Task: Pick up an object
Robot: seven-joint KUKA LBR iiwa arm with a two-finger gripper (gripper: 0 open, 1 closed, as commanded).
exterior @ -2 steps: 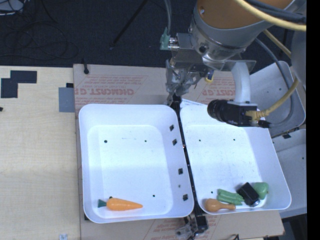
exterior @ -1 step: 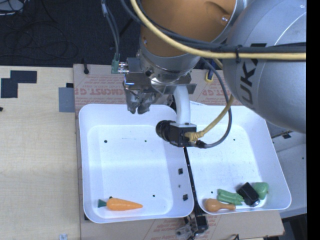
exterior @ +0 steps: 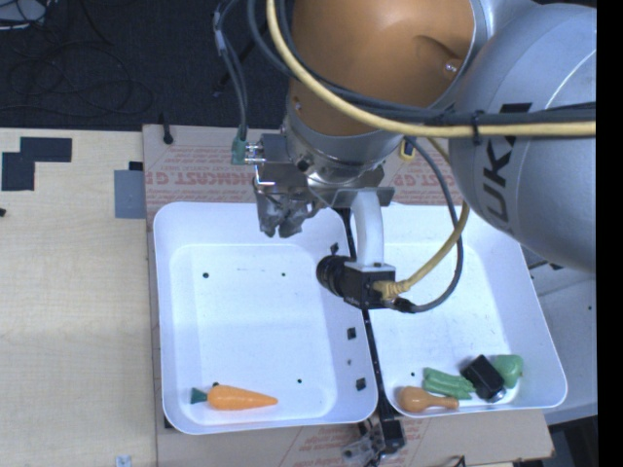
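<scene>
An orange carrot [exterior: 237,398] with a green tip lies in the near left corner of the left bin [exterior: 185,290]. In the right bin [exterior: 487,290], near its front edge, a green pod-shaped piece [exterior: 447,382], a black block [exterior: 483,376], a green lump [exterior: 509,366] and a tan pear-shaped piece [exterior: 426,400] sit clustered together. My gripper [exterior: 281,224] hangs over the far edge of the left bin, well away from the carrot and from the cluster. I see nothing held in it.
The arm's large orange and grey body fills the upper right, with cables looping down over the divider [exterior: 368,348] between the bins. The wooden bench [exterior: 68,309] extends to the left of the bins.
</scene>
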